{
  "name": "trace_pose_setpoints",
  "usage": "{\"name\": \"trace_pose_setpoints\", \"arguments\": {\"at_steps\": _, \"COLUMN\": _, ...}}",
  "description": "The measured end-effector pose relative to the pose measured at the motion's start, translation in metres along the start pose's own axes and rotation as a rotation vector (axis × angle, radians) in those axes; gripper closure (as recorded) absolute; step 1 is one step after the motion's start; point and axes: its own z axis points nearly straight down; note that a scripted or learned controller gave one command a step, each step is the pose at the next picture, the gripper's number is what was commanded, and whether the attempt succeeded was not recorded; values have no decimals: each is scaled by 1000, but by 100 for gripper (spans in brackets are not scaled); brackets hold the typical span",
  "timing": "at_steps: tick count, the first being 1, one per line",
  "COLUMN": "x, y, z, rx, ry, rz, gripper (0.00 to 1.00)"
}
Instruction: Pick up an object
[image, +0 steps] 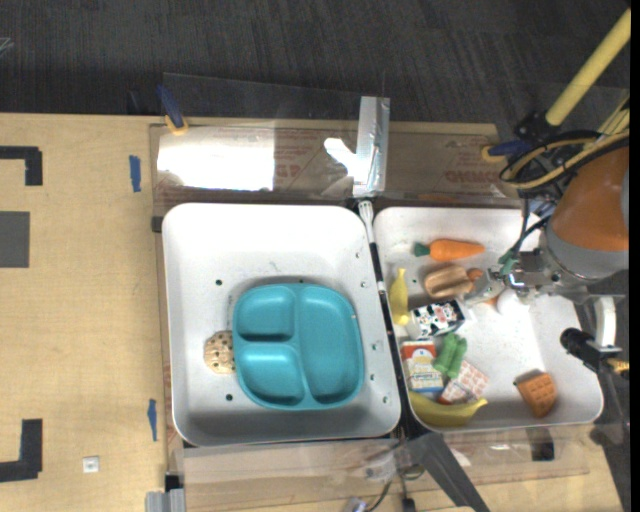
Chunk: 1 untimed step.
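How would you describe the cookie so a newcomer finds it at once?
Start at the left bin, which holds a teal tray. Look at the tray's left edge, about halfway down: the cookie lies there on the bin floor, partly tucked under the tray. It is small, round, tan and speckled, and the only loose item in that bin.

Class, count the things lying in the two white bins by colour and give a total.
Teal: 1, the divided plate
Tan: 1, the cookie
Orange: 2, the carrot and the waffle piece
Yellow: 2, two bananas
Brown: 1, the hot dog
Green: 1, the green item
Mixed print: 3, small packets
Total: 11
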Motion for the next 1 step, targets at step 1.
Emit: {"name": "trace_pose_setpoints", "arguments": {"at_steps": 1, "x": 52, "y": 10, "z": 33, "rx": 18, "ry": 11, "rz": -232, "gripper": 0}}
